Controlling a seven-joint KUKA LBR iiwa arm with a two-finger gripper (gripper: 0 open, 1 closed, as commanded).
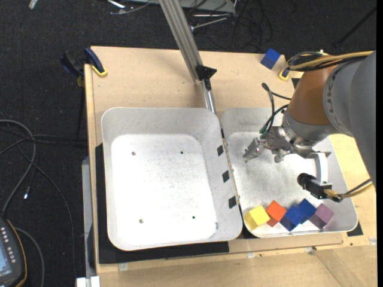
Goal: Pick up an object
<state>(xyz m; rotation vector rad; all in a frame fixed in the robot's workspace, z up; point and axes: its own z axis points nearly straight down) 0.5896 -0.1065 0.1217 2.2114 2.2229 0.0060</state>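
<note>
Four small blocks lie along the near edge of the right bin (344,178): a yellow cube (257,216), an orange cube (276,211), a blue block (299,214) and a purple block (321,215). They touch one another in a row. My gripper (264,153) hangs over the middle of the right bin, up and left of the blocks and well apart from them. Its fingers (250,153) are spread open with nothing between them. The grey arm with its orange band (311,97) reaches in from the right.
The left bin (114,160) stands beside the right one, their rims meeting at the centre. A blue cube (271,58) sits on the bench at the back right. A metal pole (185,34) slants over the back of the bench.
</note>
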